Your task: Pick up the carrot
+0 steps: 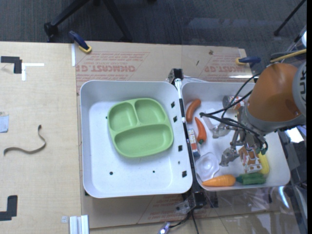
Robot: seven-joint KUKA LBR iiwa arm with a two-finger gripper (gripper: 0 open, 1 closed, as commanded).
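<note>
Jaws [233, 152] above right bin [278, 182] — carrot [220, 181] just below-left.

Green divided plate [140, 127] in left bin [92, 145], carrot [219, 181] in right bin [280, 177], pincer [234, 150] possibly empty above

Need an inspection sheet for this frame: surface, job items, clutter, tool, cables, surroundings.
Surface: two white bins side by side, left bin and right bin, on cardboard over a wooden bench.
Job's things: carrot lies at the right bin's near edge, apart from the tool.
Clutter: green divided plate in the left bin; sausage, orange-red piece, clear cup, green vegetable in the right bin.
Grippers: tool low over the right bin.
Cables: black cables run along the arm.
Surroundings: chair base on carpet.
</note>
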